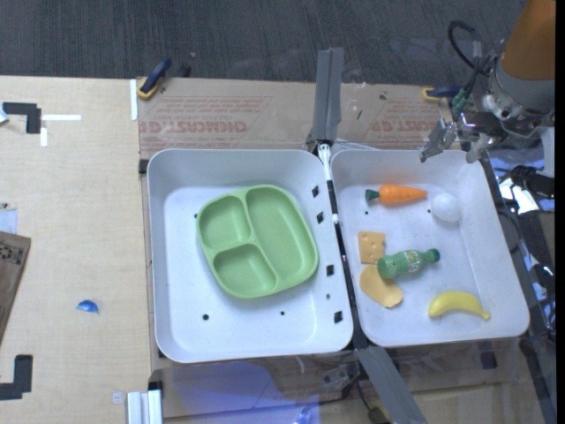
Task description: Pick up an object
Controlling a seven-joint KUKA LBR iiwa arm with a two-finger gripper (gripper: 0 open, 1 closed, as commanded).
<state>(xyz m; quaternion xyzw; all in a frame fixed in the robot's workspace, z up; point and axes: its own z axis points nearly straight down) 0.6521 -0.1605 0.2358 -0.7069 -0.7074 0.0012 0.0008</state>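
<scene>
The gripper hangs open and empty just beyond the far rim of the right bin. The carrot lies nearest it inside that bin, beside a white ball — likely light, stiff, smooth plastic, best pinched across its thick middle.

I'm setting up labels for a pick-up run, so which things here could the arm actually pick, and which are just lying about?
For the job:
orange toy carrot
white ball
yellow cheese wedge
green plastic bottle
orange-yellow flat slice
yellow toy banana
gripper

Lying about:
green three-compartment plate
small blue piece on the bench
blue-and-yellow clip
</scene>
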